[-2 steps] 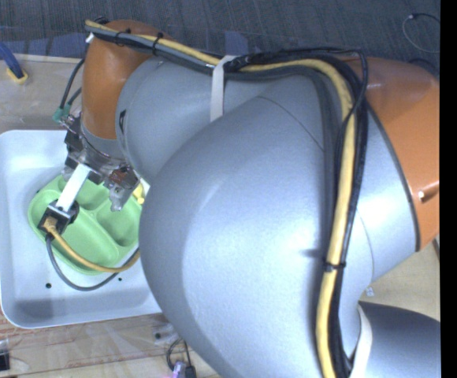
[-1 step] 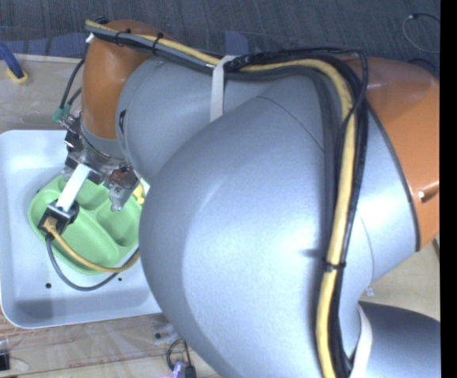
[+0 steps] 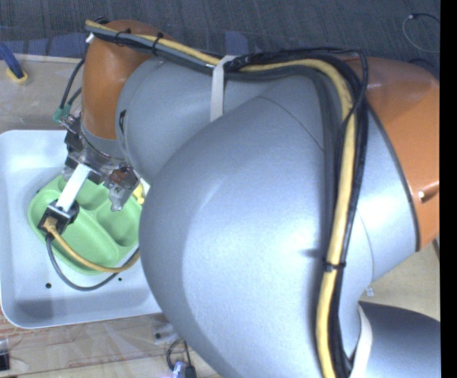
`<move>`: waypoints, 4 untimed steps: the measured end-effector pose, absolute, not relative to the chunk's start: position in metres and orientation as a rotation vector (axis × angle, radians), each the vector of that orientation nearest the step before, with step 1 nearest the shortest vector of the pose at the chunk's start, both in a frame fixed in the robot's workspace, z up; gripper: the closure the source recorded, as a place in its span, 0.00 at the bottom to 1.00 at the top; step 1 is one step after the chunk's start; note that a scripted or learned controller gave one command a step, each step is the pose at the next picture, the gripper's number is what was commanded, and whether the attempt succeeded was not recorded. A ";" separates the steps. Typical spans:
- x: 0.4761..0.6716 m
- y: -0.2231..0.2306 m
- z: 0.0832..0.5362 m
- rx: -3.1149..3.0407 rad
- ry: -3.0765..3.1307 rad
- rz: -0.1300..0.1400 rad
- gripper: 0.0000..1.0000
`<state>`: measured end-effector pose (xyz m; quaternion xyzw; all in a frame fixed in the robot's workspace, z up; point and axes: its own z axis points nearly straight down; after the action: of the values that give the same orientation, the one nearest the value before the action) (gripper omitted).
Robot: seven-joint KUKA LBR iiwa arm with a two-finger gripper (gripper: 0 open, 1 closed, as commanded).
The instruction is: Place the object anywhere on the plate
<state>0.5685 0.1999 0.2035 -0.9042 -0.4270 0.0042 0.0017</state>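
In the camera view, most of the frame is taken up by the grey arm, by which the right bin and much of the bench are hidden. A yellow and black cable bundle is seen running along the arm's body. The orange band is seen above the wrist, at the upper left. The gripper is held low over the green plate, which lies in the left white bin; the plate's right part is covered by the arm. A white and black fitting and a looped cable are seen over the plate. The gripper's state cannot be told. The object cannot be made out; a small yellow patch is glimpsed beside the arm, its nature unclear.
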 end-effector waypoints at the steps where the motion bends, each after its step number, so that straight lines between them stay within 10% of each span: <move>1: 0.569 0.200 0.204 -2.838 -1.340 0.013 0.00; 4: 0.569 0.200 0.204 -2.838 -1.340 0.013 0.00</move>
<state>0.5685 0.1998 0.2035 -0.9042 -0.4270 0.0042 0.0017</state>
